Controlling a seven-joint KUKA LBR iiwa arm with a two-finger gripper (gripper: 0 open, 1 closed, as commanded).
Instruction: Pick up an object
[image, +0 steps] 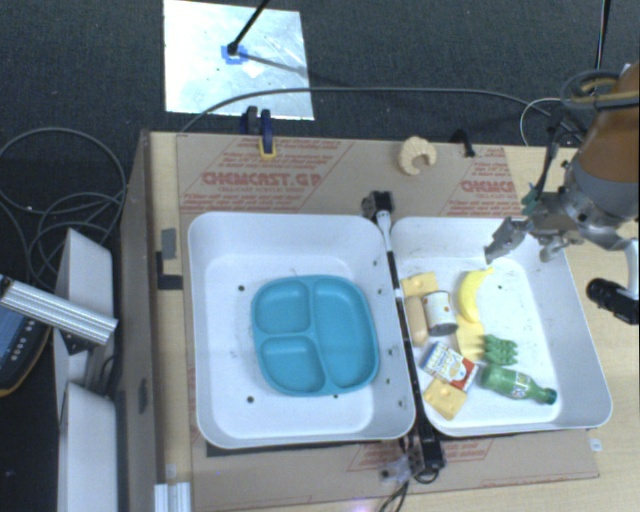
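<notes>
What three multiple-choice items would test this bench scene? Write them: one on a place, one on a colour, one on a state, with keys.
1. Where does the blue plastic divided tray lie?
A. In the left white bin
B. In the right white bin
C. On the cardboard behind the bins

2. What colour is the small plastic bottle lying near the right bin's front?
A. Red
B. Green
C. Blue

3. How does the yellow banana sit?
A. Lifted by the end effector
B. Standing inside the tray
C. Lying on the right bin's floor

Key: 1 A, the tray sits inside the left bin. 2 B, its body is green. 3 C, it lies flat among the other items, below and left of the end effector, apart from it.
</notes>
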